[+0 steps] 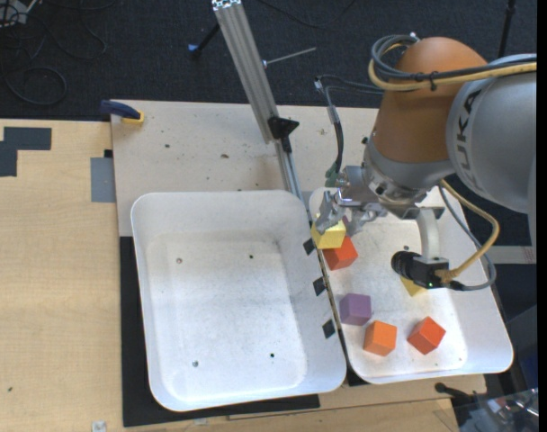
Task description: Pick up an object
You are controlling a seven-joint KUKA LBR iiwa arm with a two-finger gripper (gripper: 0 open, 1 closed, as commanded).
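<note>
My gripper [335, 225] hangs over the left edge of the right bin [480, 354], pointing down. A yellow block [329, 236] sits between its fingertips, and the gripper is shut on it. Just below and touching it in the view lies a red-orange block [343, 254]. Nearer the front of the same bin lie a purple block [354, 309], an orange block [380, 337] and a red block [426, 335]. Another yellow piece [412, 285] lies at mid right, partly hidden by a black part on a cable.
The left bin [156, 241] stands beside the right one, their walls meeting under my gripper. A slanted metal rail [252, 70] rises behind the bins. Cables loop from the arm over the right bin.
</note>
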